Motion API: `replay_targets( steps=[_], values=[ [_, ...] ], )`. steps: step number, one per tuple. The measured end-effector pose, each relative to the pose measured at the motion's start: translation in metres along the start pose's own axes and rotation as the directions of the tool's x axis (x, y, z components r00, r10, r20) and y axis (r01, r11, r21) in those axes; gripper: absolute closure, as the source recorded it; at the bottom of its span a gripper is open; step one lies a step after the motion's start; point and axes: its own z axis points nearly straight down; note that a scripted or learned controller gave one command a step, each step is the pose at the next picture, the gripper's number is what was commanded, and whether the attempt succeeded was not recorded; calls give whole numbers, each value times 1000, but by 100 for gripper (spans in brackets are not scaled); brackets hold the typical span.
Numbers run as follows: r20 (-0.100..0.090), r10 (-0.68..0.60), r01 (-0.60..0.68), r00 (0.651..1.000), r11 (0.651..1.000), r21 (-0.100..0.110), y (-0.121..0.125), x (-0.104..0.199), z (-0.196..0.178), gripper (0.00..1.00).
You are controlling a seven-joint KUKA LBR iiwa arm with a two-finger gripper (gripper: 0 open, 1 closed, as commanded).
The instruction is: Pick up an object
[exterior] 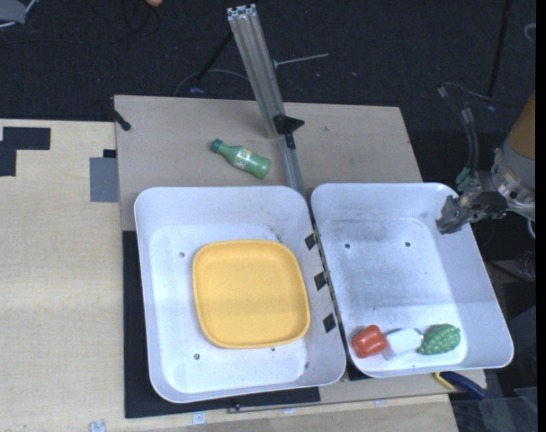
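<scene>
- Fingers on our gripper (450,218) are too dark to judge; we cannot tell their state; it hovers at the right bin (394,196) far rim
- Red pepper (369,340) lies at that bin's near wall, beside a white piece (402,341) and green cluster (439,338)
- We judge the pepper light, stiff, slick; take it across its middle

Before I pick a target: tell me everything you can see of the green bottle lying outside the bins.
The small green plastic-looking bottle lies on its side on the tan bench board, behind the left white bin. Its darker green cap end points to the view's left and a pale label wraps its body. It touches only the board, lying apart from the bin rim and the slanted metal rail.
</scene>
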Motion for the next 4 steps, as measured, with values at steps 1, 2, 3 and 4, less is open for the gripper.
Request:
replay_targets(
  steps=[1, 2, 3, 4],
  values=[
    [-2, -4, 4, 1000, 1000, 5, 12, 49, -6, 100],
    [-2, -4, 4, 1000, 1000, 5, 27, 99, -8, 100],
    [-2, -4, 4, 1000, 1000, 5, 29, 153, -10, 100],
    [-2, -4, 4, 1000, 1000, 5, 28, 207, -4, 100]
  ],
)
